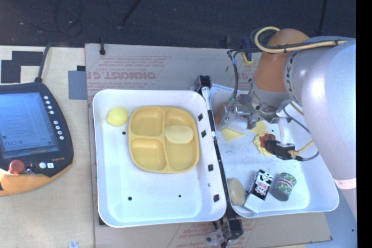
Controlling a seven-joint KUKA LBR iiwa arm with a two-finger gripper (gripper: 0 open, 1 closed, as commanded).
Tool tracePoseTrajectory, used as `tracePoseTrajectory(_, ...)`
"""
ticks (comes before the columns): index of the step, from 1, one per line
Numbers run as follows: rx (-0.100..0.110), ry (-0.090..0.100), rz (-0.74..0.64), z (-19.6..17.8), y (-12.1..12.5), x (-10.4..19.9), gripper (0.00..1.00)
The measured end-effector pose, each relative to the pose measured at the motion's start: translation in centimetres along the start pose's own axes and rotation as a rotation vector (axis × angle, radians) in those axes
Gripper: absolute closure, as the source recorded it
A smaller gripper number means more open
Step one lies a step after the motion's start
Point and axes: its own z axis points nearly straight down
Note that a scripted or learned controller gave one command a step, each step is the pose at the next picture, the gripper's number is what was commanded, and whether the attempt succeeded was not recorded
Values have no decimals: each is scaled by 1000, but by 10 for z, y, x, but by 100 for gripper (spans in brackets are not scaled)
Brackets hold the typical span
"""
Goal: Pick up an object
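We see the gripper low in the right bin, just above a yellow wedge; whether its fingers are parted, we cannot tell; nothing looks lifted yet; the pick remains

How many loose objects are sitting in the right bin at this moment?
5: a yellow wedge near the gripper, a yellow-and-red toy mid-bin, and a beige lump, small carton and can along the front edge. The arm may hide others.
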Motion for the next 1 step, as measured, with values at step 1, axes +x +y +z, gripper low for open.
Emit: tracePoseTrajectory(1, 0, 1, 3, -1, -42, 3, 0)
